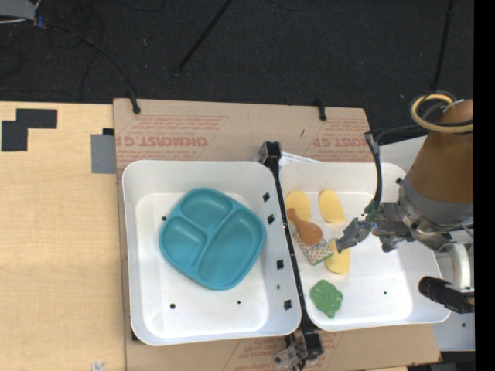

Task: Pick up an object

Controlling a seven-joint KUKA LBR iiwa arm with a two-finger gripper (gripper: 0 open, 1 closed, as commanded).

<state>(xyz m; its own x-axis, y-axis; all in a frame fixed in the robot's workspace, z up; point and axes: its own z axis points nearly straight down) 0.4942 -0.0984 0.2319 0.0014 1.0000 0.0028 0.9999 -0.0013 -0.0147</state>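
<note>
Fingers [341, 243], spread unclear, sit low among crowded food pieces [315, 247]; right bin's [398, 304] right half lies open.

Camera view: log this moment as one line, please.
claw low in right bin | at yellow piece, grip unclear | teal plate in left bin

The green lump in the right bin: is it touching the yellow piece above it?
Apart. The camera view shows a strip of white bin floor between the green lump and the yellow piece above it.
</note>
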